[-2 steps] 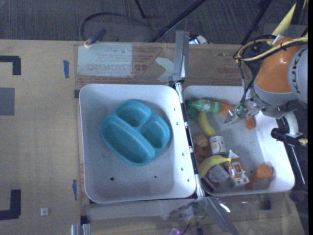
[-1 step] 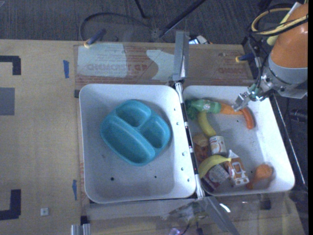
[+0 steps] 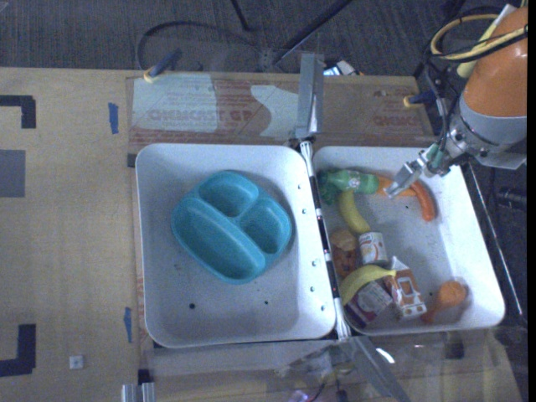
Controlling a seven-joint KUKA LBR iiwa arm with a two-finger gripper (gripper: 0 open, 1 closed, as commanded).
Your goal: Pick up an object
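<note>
The gripper (image 3: 410, 177), jaws slightly parted and holding nothing, is hovering over the orange carrot (image 3: 421, 199), seemingly light, stiff plastic, best pinched mid-length.

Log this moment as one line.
gripper: over right bin, at orange carrot | nothing held | blue divided plate: left bin

The grey arm (image 3: 494, 99) slants down from the right, its pincer (image 3: 412, 174) lowest.
</note>
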